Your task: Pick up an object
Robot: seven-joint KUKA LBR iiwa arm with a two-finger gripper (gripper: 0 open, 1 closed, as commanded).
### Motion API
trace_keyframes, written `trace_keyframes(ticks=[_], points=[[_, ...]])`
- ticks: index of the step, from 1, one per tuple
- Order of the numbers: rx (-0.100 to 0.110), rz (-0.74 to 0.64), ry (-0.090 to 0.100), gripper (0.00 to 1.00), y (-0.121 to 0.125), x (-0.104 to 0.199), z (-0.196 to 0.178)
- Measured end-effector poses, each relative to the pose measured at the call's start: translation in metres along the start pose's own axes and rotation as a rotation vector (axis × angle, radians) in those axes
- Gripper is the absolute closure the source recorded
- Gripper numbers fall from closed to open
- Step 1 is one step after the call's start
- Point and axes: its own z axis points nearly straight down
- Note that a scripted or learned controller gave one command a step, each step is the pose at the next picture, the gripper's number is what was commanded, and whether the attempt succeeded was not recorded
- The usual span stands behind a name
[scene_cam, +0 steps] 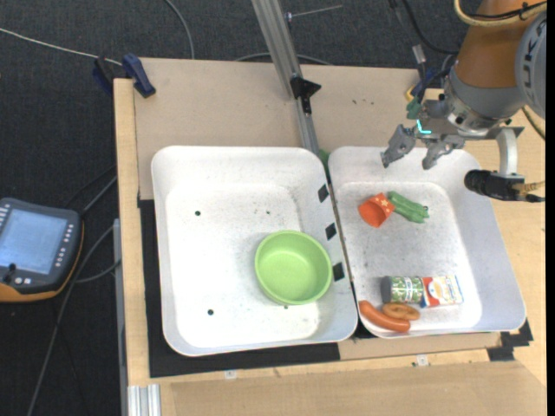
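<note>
- Nearest us, we're seeing a hot dog (384, 316) and a small carton (422, 290) lying in the right bin (486, 258).
- Further back, an orange cup (375, 211) is touching a green pepper (408, 207).
- Farthest, the gripper (418, 155) is hovering with fingers spread, gripping nothing.

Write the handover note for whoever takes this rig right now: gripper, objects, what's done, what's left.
Gripper: open, holding nothing, above the far edge of the right bin.
Right bin: orange cup on its side touching a green pepper near the middle; small carton and hot dog at the near edge.
Left bin: green bowl.
Done: nothing picked yet.
Left: descend on one object, probably the cup or pepper as the closest, close, lift.
</note>
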Motion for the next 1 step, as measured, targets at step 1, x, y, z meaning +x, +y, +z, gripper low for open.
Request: trace_keyframes(ticks=[1], points=[[0.000, 0.000, 0.000, 0.00, 0.0000, 0.0000, 0.0001]])
